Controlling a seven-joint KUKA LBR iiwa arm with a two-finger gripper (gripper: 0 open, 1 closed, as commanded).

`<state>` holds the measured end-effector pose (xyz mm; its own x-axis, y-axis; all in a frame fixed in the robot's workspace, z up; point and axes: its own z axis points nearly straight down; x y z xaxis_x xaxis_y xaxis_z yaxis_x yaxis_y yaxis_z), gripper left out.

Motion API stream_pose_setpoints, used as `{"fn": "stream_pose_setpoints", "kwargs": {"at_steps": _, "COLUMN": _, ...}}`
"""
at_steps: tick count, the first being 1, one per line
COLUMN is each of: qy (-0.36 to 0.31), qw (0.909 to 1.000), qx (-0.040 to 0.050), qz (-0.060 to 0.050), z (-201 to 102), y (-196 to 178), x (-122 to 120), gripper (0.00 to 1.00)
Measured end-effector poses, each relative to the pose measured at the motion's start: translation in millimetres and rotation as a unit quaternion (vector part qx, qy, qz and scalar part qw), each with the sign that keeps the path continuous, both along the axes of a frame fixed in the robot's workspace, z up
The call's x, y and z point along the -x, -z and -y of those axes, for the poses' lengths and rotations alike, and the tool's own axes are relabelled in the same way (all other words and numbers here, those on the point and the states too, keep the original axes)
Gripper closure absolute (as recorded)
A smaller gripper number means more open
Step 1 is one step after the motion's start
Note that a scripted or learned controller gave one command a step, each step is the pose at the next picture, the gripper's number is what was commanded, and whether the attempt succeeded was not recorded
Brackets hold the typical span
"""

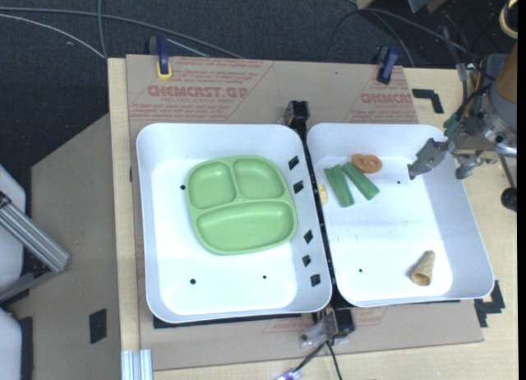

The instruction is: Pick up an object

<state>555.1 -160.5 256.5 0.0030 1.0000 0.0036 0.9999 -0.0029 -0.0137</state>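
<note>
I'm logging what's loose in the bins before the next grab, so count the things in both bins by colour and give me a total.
Green: 3, the divided plate in the left bin, and two green sticks in the right bin
Orange: 1, a round orange piece
Tan: 1, a cone-shaped piece
Total: 5

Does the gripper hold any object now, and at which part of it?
Nothing is held. The gripper is open over the right bin, apart from the green sticks.
</note>
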Motion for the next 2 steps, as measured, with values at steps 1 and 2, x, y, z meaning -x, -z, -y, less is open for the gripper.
{"fn": "stream_pose_setpoints", "kwargs": {"at_steps": 1, "qy": -0.002, "qw": 1.0, "qx": 0.0013, "qz": 0.006, "z": 0, "y": -7, "x": -2, "gripper": 0.0}}
{"fn": "stream_pose_setpoints", "kwargs": {"at_steps": 2, "qy": -0.001, "qw": 1.0, "qx": 0.0006, "qz": 0.004, "z": 3, "y": 56, "x": -3, "gripper": 0.0}}
